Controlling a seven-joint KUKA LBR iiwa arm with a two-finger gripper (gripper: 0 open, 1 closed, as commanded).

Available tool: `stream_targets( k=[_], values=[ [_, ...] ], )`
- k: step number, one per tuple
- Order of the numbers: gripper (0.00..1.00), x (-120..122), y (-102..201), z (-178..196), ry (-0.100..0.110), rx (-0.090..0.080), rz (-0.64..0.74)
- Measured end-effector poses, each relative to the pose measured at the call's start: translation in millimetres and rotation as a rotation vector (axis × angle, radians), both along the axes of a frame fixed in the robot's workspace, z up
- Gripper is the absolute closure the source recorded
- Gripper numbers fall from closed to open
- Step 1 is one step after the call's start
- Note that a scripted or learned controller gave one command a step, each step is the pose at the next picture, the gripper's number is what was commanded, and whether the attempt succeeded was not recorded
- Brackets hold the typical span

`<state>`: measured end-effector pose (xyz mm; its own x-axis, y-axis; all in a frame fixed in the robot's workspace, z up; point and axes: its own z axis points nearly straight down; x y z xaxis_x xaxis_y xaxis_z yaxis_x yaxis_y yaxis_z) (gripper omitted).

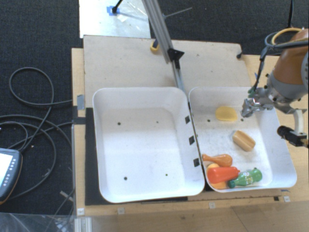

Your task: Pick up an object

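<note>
The right bin (277, 144) holds a pale yellow round piece (226, 113), a tan bread roll (244, 140), an orange drumstick (217, 159), a red-orange block (222, 174) and a green bottle (245, 178) lying on its side. My gripper (249, 108) hangs over the upper right part of this bin, just right of the yellow piece and above the bread roll. I see nothing between its fingers.
The left bin (104, 100) sits beside the right one, sharing a middle wall. A slanted metal pole (161, 28) crosses above the bins' far edge. Cables and a tablet (7, 170) lie on the floor at left.
</note>
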<state>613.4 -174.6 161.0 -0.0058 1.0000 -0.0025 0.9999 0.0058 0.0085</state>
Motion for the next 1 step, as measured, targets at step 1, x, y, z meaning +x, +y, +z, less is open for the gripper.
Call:
stream_targets(
  k=[1],
  values=[
    [1.00,1.8,-3.8,44.7,0.001,0.000,0.000]
  ],
)
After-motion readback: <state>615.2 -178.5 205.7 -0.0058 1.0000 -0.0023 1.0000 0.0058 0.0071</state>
